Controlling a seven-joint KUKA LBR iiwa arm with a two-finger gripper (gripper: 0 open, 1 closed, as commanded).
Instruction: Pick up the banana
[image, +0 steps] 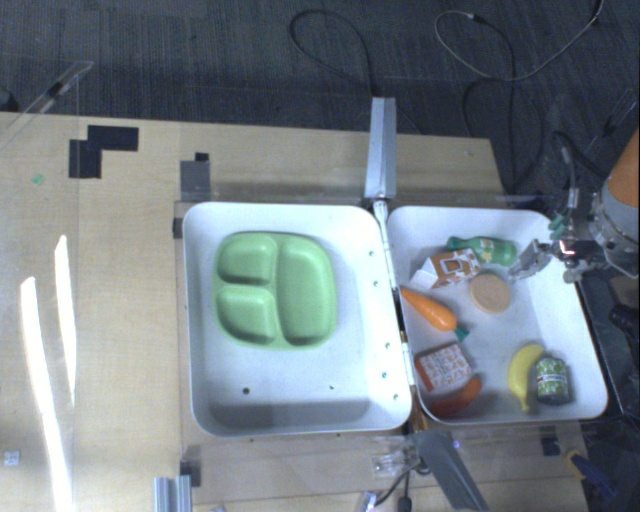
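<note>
Two shallow white bins are seen side by side on the wooden bench (110, 330). The left bin (200, 300) holds a green compartment tray (275, 288), lying flat near the bin's middle. The right bin (575, 310) holds the rest of the items.

The banana (521, 374) is found in the near right part of the right bin, yellow, curved, lying roughly upright in the view, touching or just beside a small green-labelled can (552, 380) on its right. A red-labelled packet (444, 366) is seen to its left, with a red rounded item (458, 396) just below that packet, partly under it. A carrot (431, 309) lies slanted by the bin's left wall. A round tan disc (491, 294) sits near the middle, an orange-and-white carton (452, 267) lies up-left of it, and a green bottle (484, 249) lies on its side near the far wall.

The gripper (545, 255) is seen at the far right corner of the right bin, reaching in from the right, close to the green bottle's end. It is well apart from the banana, which lies nearer the camera and slightly left of the wrist. Nothing is seen between the fingers; whether they are spread or together cannot be told at this size and blur. The arm's orange band (625, 180) is visible at the right edge
</note>
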